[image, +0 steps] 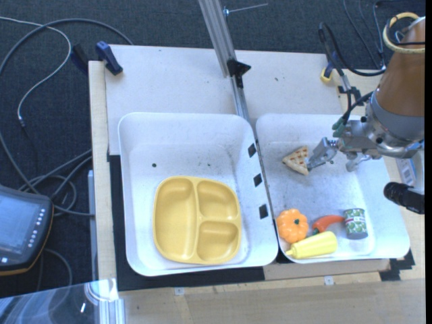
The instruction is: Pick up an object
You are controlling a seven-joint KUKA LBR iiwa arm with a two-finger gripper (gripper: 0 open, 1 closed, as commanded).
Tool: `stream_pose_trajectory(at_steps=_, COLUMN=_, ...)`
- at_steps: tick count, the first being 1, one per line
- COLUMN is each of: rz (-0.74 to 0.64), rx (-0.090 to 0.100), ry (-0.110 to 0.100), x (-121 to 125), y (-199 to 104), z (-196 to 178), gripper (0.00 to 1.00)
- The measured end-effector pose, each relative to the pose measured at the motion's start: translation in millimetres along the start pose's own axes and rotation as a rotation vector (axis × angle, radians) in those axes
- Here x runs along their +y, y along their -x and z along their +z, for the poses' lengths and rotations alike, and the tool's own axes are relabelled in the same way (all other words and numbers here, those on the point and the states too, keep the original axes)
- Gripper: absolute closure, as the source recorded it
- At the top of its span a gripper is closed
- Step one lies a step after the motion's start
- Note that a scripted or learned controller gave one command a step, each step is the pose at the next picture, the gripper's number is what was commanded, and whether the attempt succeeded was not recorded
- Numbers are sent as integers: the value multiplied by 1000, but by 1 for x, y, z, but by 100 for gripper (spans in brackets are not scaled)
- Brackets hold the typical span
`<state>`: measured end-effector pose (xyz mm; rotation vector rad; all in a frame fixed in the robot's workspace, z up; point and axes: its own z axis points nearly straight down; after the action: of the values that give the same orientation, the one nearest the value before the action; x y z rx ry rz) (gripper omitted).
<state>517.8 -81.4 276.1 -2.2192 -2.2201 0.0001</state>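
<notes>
Right now the gripper hangs low in the right bin, its fingers touching the pizza slice; whether they clasp it, I cannot tell.

Tan pizza-slice toy lies flat, upper-mid right bin, touching gripper.

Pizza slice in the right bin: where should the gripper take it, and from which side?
The pizza slice lies flat in the right bin, apart from the other toys, with the gripper right beside it. Probably best to come straight down and pinch across its two straight edges near the middle; the wedge looks too thin for a side approach.
</notes>
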Motion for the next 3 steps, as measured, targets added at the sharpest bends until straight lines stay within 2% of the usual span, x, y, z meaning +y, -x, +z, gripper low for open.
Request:
stream_pose_trajectory(at_steps=1, rz=0, rx=0, ry=1, x=0, y=0, z=0, gripper=0)
stream_pose_trajectory(at_steps=2, rz=1, rx=0, ry=-7, x=5, y=5, z=59, gripper=0)
stream_pose_trajectory(at_steps=3, rz=1, rx=1, ry=-6, x=7, y=8, z=103, gripper=0)
